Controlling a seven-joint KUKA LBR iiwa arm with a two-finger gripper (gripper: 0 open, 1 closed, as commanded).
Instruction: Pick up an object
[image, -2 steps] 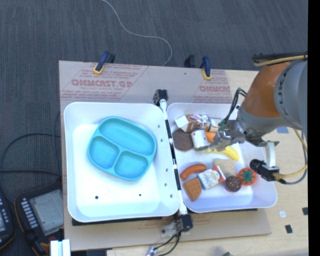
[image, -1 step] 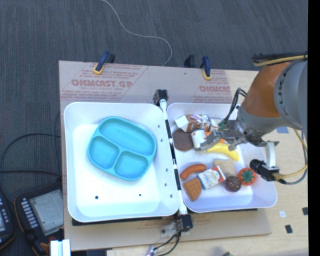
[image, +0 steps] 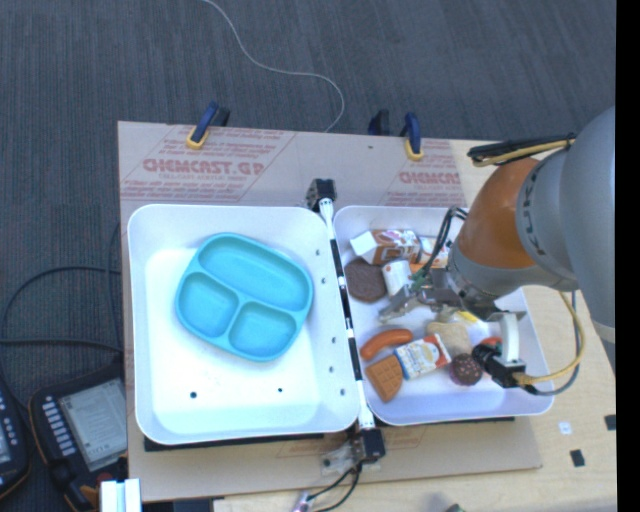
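The right bin (image: 520, 400) holds several toy food pieces. Among them are a dark brown round patty (image: 366, 282), an orange sausage (image: 385, 343), a square waffle-like cracker (image: 383, 376), a small printed carton (image: 421, 355), a dark red round piece (image: 465, 370) and a printed packet (image: 396, 240). My gripper (image: 408, 297) hangs low over the middle of this bin. It is just right of the patty and above the sausage, with a white piece (image: 396, 272) close beside it. Nothing can be seen held in it. The wrist hides the pieces under it.
The left bin (image: 160, 400) holds a blue three-compartment plate (image: 245, 296). The arm's orange band (image: 500, 225) and grey body cover the right bin's far right side. A black clip (image: 321, 192) sits at the top of the wall between the bins. Cables trail on the carpet.
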